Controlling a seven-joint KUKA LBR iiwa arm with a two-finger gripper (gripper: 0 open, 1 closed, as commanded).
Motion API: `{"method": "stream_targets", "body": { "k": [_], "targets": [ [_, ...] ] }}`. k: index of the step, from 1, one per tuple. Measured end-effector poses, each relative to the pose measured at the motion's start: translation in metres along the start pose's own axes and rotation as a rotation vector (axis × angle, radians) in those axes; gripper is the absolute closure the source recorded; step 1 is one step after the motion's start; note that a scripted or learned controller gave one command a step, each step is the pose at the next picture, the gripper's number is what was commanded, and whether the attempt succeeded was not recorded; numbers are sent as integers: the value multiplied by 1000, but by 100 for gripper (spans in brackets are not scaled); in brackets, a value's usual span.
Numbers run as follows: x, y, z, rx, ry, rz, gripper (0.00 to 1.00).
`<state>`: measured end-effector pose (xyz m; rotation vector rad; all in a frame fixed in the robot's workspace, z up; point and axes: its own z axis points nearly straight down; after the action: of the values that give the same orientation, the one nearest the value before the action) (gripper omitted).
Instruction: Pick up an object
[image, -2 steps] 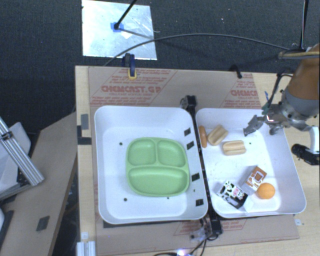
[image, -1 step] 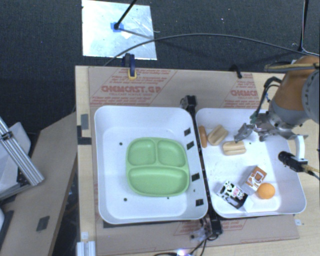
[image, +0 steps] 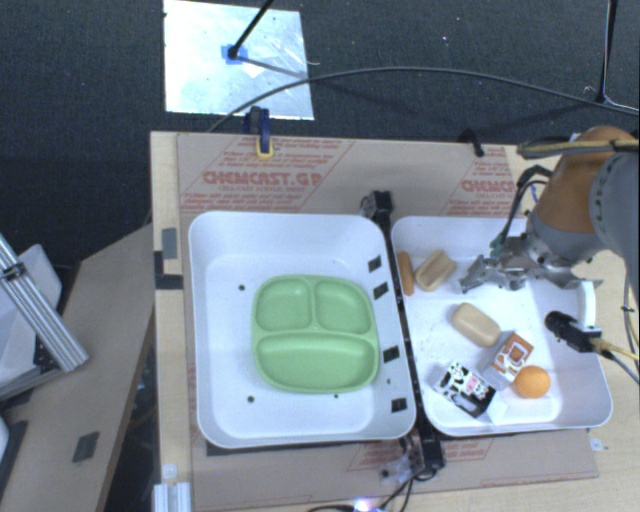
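I am reaching in: my pincer (image: 478, 274) hangs near the right bin's (image: 600, 400) far edge beside the bun (image: 435, 269); I must drop onto it.

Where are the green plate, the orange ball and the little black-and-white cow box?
green plate (image: 316, 333), camera view, on the divider between its compartments.
orange ball (image: 532, 382), camera view, on its middle.
black-and-white cow box (image: 465, 386), camera view, on its printed top face.

Arm (image: 590, 195) in from right, bent low; tool (image: 478, 274) leftward
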<state>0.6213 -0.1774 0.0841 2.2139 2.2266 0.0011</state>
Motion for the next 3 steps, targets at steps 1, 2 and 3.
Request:
{"method": "stream_targets", "body": {
  "k": [1, 2, 3],
  "targets": [
    [0, 1, -12, -4, -1, -2, 100],
    [6, 3, -58, -5, 0, 0, 100],
    [5, 7, -124, -7, -2, -1, 100]
  ]
}}
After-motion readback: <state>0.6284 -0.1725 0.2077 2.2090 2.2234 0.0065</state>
